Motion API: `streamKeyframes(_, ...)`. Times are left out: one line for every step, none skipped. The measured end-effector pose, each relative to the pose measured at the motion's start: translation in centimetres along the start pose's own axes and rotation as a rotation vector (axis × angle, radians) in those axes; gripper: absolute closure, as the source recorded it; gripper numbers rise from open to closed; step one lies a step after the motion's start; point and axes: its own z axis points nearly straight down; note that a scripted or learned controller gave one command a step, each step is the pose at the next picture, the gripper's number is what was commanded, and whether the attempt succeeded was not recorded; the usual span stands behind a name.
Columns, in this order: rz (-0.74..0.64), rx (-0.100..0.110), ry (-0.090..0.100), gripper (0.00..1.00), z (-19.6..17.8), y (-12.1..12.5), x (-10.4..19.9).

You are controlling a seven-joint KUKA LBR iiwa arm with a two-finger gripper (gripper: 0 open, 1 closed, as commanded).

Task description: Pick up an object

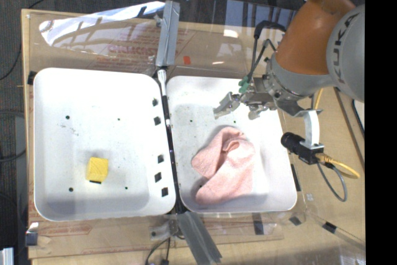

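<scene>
A crumpled pink cloth (226, 163) lies in the right bin (186, 93), toward its front. A small yellow block (97, 169) sits in the left bin (49, 87), near its front left. My gripper (239, 106) hangs over the back of the right bin, just above and behind the cloth. Its two fingers stand apart with nothing between them. The grey arm with its orange band (313, 28) comes in from the upper right.
A metal divider rail (166, 34) runs between the two bins. A black cable plug (301, 147) with a yellow lead hangs at the right bin's right rim. Clear panels stand behind the bins.
</scene>
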Motion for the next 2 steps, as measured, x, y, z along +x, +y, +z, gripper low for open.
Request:
streamKeyframes(-0.056, -0.001, -0.001, 0.00, 8.7, 1.2, -4.5)
streamKeyframes(-0.014, -0.007, -0.001, 0.00, 17.4, -0.3, -7.8)
